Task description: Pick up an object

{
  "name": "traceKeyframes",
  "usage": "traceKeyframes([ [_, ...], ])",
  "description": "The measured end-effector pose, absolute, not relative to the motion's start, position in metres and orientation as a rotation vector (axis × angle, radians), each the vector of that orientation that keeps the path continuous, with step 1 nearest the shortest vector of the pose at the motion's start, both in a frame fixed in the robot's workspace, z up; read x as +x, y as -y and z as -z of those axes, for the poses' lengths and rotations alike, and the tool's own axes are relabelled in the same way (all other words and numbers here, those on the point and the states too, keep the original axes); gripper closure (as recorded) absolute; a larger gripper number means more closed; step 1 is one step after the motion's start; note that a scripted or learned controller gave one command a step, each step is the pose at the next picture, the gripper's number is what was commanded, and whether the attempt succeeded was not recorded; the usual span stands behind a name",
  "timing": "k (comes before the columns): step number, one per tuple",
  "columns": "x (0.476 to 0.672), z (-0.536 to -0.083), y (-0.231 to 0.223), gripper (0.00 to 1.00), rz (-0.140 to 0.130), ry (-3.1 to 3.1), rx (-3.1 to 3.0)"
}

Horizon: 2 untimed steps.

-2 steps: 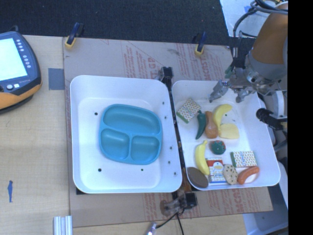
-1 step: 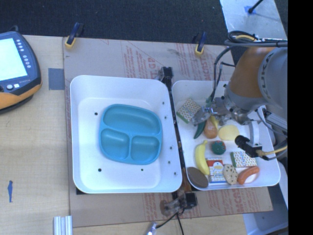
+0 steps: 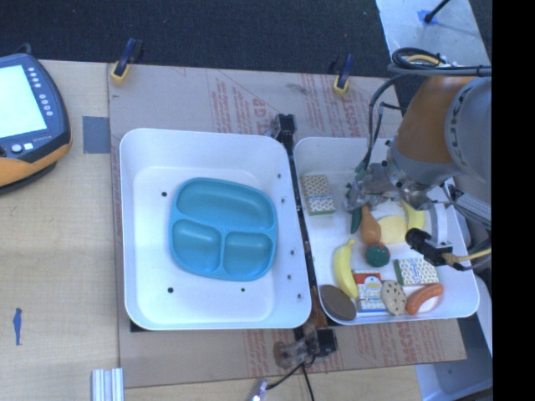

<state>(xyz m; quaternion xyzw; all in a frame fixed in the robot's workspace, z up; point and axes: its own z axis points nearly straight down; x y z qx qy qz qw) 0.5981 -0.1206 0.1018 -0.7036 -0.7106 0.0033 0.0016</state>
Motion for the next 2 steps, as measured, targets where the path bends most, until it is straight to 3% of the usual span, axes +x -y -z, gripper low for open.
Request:
traceKeyframes([
  [1, 0.577, -0.192, 0.072, 1.00, -0.004, 2.226, -2.213],
  [2, 0.591, -0.205, 0.010, 1.00, -0.006, 2.228, -2.213],
])
